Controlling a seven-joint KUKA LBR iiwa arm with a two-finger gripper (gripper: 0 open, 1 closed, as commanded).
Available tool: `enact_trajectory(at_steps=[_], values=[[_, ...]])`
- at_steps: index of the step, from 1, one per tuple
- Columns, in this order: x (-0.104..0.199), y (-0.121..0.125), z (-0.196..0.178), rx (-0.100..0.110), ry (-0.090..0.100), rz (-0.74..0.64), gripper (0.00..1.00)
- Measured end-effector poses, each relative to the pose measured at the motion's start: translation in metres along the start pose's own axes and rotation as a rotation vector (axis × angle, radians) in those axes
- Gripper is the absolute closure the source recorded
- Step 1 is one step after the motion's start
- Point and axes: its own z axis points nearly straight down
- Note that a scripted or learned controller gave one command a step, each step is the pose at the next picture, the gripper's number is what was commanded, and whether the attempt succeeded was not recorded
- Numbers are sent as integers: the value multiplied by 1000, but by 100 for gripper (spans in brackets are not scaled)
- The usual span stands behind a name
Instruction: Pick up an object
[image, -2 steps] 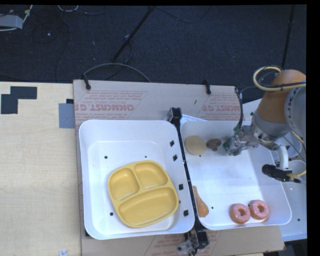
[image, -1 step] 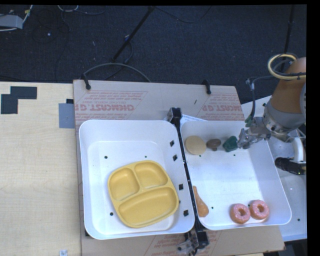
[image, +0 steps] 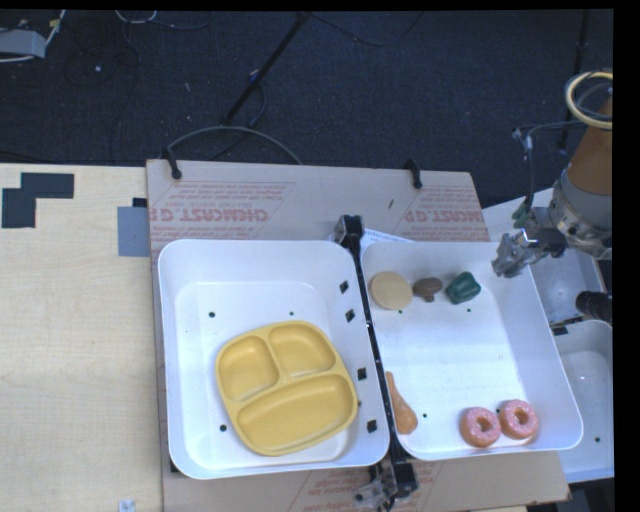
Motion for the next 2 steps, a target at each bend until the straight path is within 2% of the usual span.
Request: enact_trajectory(at_steps=[1,2], values=[[3,2,-63,1,0,-1,100],[54,-13,-66,7,4,-3,100]])
